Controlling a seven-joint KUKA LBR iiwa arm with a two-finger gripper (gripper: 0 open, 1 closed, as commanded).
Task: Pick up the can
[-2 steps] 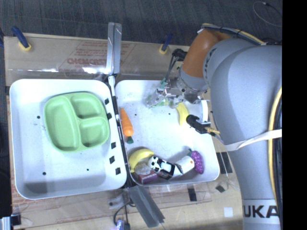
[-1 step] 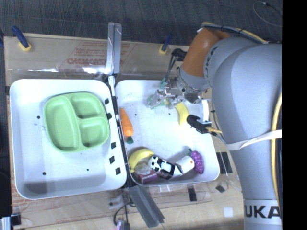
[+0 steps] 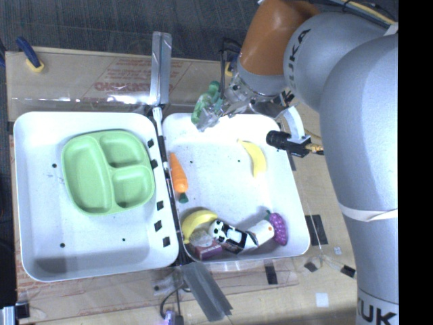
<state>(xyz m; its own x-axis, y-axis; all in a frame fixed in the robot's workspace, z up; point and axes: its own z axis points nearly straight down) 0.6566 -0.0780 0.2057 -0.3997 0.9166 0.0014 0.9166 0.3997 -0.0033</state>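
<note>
Can (image 3: 208,251), as far as it can be made out, is the dull purple cylinder lying on its side in the right bin's (image 3: 292,181) near-left corner. Its long axis runs roughly along the near wall, and which end points where is unclear. A yellow round object (image 3: 196,223) and a black-and-white toy (image 3: 233,235) crowd it and partly hide it. The bins sit on a brown bench (image 3: 81,73); the left bin (image 3: 27,202) holds a green divided tray (image 3: 108,171). The gripper (image 3: 206,112) hangs over the right bin's far-left corner, well apart from the can; whether it is released or clenched cannot be told.
</note>
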